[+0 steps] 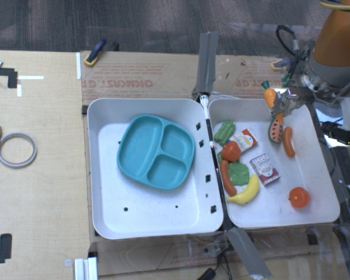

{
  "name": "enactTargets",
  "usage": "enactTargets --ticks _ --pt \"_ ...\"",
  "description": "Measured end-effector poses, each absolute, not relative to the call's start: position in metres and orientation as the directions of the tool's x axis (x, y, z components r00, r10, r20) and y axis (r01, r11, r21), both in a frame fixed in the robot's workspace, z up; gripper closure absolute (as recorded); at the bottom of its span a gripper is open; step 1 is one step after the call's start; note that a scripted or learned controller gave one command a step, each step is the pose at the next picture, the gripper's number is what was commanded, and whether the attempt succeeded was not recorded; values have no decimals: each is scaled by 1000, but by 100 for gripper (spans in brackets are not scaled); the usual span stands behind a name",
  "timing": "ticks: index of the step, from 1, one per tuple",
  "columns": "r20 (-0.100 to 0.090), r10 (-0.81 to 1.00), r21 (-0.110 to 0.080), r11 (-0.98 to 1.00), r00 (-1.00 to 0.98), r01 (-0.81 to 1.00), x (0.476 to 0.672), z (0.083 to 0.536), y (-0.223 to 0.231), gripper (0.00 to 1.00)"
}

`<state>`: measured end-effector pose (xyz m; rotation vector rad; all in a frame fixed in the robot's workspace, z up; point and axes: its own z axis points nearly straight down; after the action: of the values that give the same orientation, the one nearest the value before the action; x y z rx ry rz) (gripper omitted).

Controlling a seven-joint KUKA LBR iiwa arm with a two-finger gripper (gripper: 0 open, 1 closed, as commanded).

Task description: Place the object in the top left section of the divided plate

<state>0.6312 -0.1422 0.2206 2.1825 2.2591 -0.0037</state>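
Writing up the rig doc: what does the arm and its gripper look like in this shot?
The arm enters at the upper right: a rounded orange band above a grey wrist section. Black cables loop beside the wrist. The gripper below is small, grey metal and dark parts; finer detail is too small to tell.

One fixed camera looks down slantwise on both bins (99,174) from above.

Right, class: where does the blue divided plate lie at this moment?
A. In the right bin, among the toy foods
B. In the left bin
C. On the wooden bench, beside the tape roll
B: the blue divided plate lies flat on the floor of the left bin, while the toy foods sit in the right bin.
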Motion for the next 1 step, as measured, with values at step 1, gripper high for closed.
enactTargets --ticks 1 --pt "-2 989 -2 -150 150 989 610 260 -99 100"
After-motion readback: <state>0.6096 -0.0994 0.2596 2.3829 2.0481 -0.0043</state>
